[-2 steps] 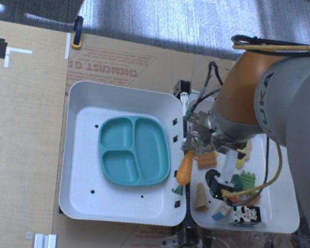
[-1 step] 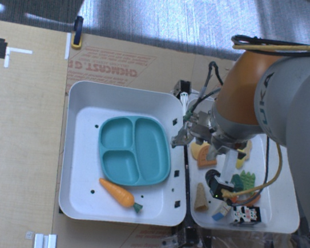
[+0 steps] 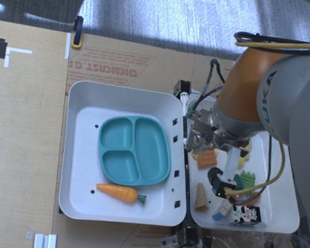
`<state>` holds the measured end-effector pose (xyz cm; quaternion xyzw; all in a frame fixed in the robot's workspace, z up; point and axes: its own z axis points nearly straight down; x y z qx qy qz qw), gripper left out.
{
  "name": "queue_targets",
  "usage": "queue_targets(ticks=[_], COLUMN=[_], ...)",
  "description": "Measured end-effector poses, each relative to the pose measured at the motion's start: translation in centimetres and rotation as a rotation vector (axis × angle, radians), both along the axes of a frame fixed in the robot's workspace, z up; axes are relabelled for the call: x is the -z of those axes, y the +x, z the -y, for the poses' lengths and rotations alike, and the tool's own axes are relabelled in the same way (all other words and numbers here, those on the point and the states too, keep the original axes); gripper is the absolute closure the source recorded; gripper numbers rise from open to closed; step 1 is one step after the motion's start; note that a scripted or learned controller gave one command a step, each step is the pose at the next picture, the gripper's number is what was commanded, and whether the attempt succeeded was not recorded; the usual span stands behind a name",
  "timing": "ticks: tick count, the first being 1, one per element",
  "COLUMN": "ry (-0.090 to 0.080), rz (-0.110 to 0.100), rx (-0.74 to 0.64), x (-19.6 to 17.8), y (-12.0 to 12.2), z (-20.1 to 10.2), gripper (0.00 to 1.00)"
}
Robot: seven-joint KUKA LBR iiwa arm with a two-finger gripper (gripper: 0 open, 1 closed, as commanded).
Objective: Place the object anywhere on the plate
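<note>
The worktop (image 3: 13, 145) is tan board with a cardboard sheet (image 3: 123, 66) under two shallow white bins; dark ribbed flooring runs along the far edge.

Left bin (image 3: 72, 154): holds a teal plate (image 3: 135, 150) with three compartments, set near the bin's centre and slightly rotated. An orange carrot (image 3: 117, 192) lies on the bin floor just beside the plate's near edge, not on it. Bare floor remains along the bin's left and near sides.

Right bin (image 3: 279, 220): holds several small items close together, including an orange waffle-like piece (image 3: 206, 157), a green piece (image 3: 246, 179) and a tan wedge (image 3: 202, 198).

The arm (image 3: 281, 93) overhangs the right bin. The tool (image 3: 221, 145) sits low over that bin; its opening cannot be determined.

The cardboard carries red printed lettering, mirrored and not legible.
</note>
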<state>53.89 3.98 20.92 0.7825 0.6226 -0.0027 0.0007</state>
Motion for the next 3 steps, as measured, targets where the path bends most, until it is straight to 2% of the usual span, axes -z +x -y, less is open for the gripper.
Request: queue_targets(ticks=[1, 2, 3], ry=[0.003, 0.002, 0.002], rz=[-0.002, 0.001, 0.001], rx=[0.115, 0.099, 0.098], x=[1.8, -2.9, -2.9], y=[-1.8, -4.9, -4.9], z=[-4.9, -8.5, -8.5], gripper=[1.00, 1.00, 0.00])
